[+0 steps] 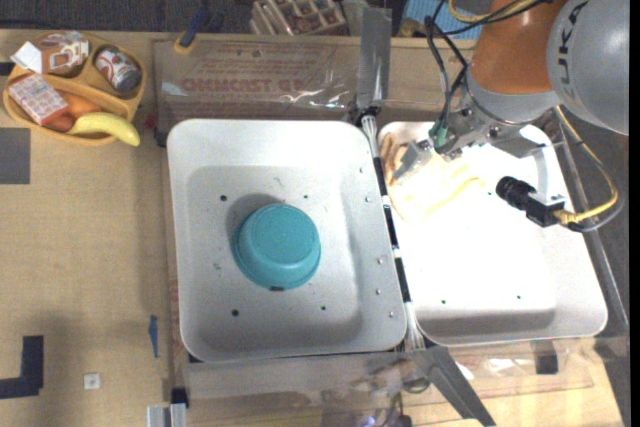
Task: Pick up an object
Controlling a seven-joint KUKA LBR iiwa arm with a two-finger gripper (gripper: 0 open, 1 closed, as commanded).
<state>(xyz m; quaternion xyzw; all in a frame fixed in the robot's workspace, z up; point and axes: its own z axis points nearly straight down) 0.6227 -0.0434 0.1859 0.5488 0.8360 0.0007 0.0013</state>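
Bins first: the left bin (pixel 200 315) is smooth moulded white plastic with a sunken floor, and the right bin (pixel 520 315) beside it glares under strong light. Over the right bin's far left corner hangs the arm (pixel 560 25), a rounded grey shell with a glossy orange band, cables looping off it. A teal bowl (pixel 278 245), round, matte and turned rim-down, sits near the middle of the left bin, well apart from the arm. Pale yellowish items (pixel 432 190), soft-edged and washed out, lie in the right bin's far left corner, just below the gripper (pixel 440 143); what they are cannot be told. Whether the claw is wide or closed cannot be told either. This looks like the reach stage, nothing lifted yet. The next move probably calls for a descent onto those pale items with careful centring.
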